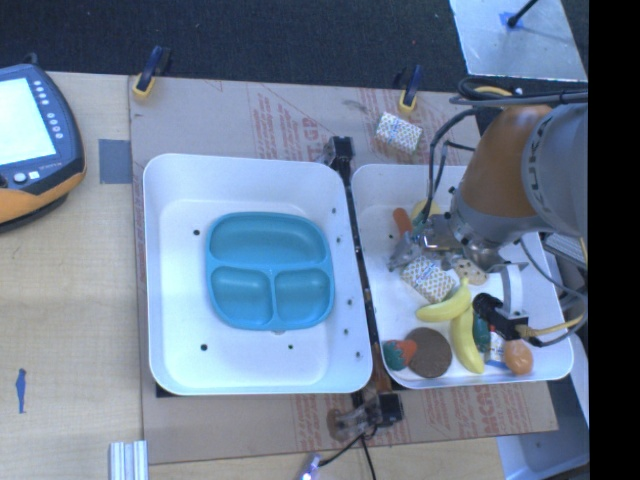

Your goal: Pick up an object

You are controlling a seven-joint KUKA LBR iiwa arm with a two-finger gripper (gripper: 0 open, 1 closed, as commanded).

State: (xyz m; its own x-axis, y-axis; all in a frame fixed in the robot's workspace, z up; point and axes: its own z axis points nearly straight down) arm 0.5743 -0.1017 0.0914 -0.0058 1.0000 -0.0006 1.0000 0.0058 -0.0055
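Note:
My gripper (418, 253) reaches down into the right bin (375, 268) from the right, its tip among the objects at the bin's middle left. It hovers over a white patterned block (432, 282), with an orange carrot-like piece (401, 218) just above it. Two yellow bananas (455, 318) lie below the gripper. A brown round disc (431, 352) sits at the bin's front, beside a small red and green item (400, 351). An orange ball (518, 357) rests at the front right. The arm hides the bin's upper right part.
The left bin (170, 268) holds a blue divided plate (270, 270). A white patterned block (399, 132) lies on the cardboard behind the right bin. A tablet-like pendant (30, 138) sits at the far left. Clamps (340, 153) join the bins at the middle.

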